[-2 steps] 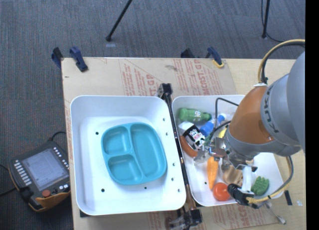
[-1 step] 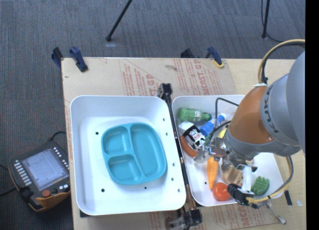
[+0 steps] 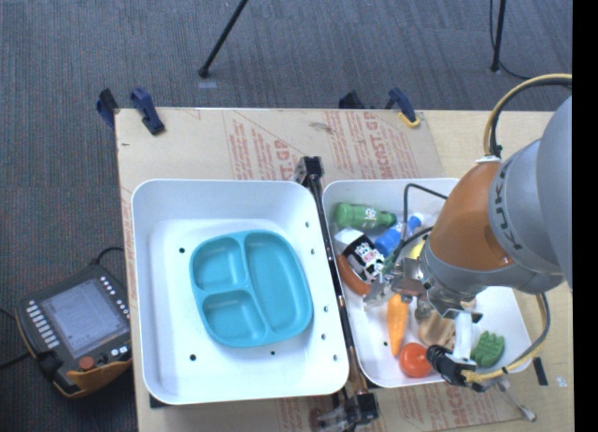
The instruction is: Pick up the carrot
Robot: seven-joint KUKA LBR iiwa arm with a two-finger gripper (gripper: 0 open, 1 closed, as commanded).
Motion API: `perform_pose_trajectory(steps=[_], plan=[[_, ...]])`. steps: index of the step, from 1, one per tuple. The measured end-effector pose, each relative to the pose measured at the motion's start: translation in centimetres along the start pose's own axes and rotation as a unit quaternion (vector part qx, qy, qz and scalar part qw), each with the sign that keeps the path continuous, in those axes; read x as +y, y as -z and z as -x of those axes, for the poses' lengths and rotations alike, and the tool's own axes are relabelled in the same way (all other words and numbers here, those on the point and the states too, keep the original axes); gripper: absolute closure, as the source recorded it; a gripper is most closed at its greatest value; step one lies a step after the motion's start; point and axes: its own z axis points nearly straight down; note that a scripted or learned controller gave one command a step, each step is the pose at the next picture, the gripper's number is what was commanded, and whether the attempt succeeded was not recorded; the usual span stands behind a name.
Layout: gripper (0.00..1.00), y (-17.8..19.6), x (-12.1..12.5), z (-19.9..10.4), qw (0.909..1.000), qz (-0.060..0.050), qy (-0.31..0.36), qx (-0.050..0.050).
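The carrot [image 3: 397,325] is a small orange cone lying lengthwise in the right bin [image 3: 373,370], near its front left. My gripper [image 3: 412,292] hangs right over the carrot's far end, and the wrist hides how it meets the carrot. The carrot's lower half shows plainly on the bin floor.
Around the carrot lie a green bottle [image 3: 364,215], a blue item [image 3: 391,236], a black-and-white toy [image 3: 366,256], a red-orange ball [image 3: 415,360], a tan piece [image 3: 434,331] and a green toy [image 3: 487,348]. The left bin [image 3: 154,234] holds a blue divided plate [image 3: 250,287]. A teach pendant [image 3: 75,325] sits off the bench's left.
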Motion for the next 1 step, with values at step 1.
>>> perform_pose_trajectory(steps=[1], plan=[[0.0,0.0,0.0,0.0,1.0,0.0,0.0,0.0]])
